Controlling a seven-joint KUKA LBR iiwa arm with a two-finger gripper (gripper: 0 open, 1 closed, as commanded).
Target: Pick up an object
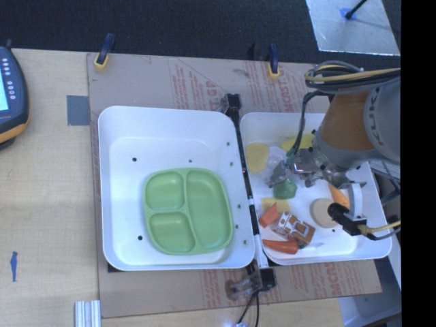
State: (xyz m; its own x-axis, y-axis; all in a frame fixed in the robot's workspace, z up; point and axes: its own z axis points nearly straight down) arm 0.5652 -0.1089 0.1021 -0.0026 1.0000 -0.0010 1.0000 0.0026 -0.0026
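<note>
two shallow white bins are seen side by side on a cardboard-covered bench, viewed from above at a slant. the left bin is occupied by a light green three-compartment tray, set toward the bin's 5 o'clock corner. the right bin is crowded with small items: a pale yellow disc at 10 o'clock, a green block near the centre, an orange wedge just below it, a red chilli-shaped piece at 7 o'clock, a brown and white printed packet between the wedge and the chilli-shaped piece, a cream round disc at 4 o'clock, and an orange carrot-like piece just beside that disc. a yellow item is partly hidden under the arm at 12 o'clock. the grey arm with its orange band is extended in from 3 o'clock, over the right bin. the gripper is lowered at the bin's centre, just above the green block and beside a crumpled clear wrapper; whether it is spread or closed cannot be told, and nothing can be seen to be held. a grey handheld controller is placed at the bench's 9 o'clock edge, and two blue-and-yellow clamps are fixed along the 12 o'clock edge of the cardboard.
</note>
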